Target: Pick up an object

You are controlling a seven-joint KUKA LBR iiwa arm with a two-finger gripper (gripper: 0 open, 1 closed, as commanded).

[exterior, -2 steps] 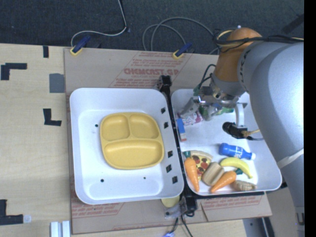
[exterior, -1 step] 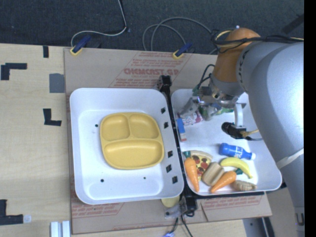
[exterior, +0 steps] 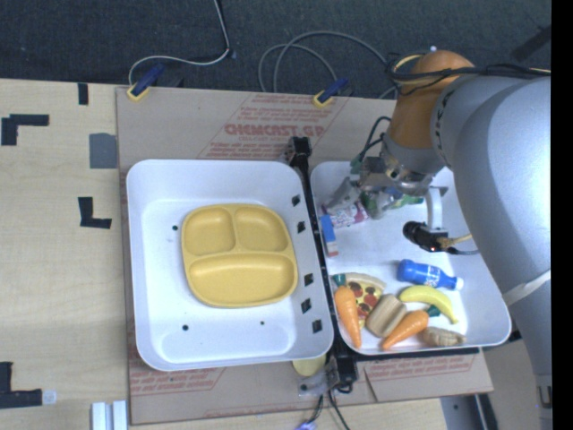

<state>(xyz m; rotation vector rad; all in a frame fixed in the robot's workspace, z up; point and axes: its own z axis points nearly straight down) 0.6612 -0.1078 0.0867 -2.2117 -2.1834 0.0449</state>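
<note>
**Grey arm over toy food bin**

Grey gripper (exterior: pixel 374 195) low at right bin's (exterior: pixel 483 280) far left corner, finger state impossible to tell. Carrots (exterior: pixel 347 315), banana (exterior: pixel 431 299), blue bottle (exterior: pixel 429 274) clustered near front. Yellow tray (exterior: pixel 239 254) in left bin (exterior: pixel 148 240).

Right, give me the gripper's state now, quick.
Gripper: low over the far end of the right bin, above a small packet; open or closed cannot be told.
</note>
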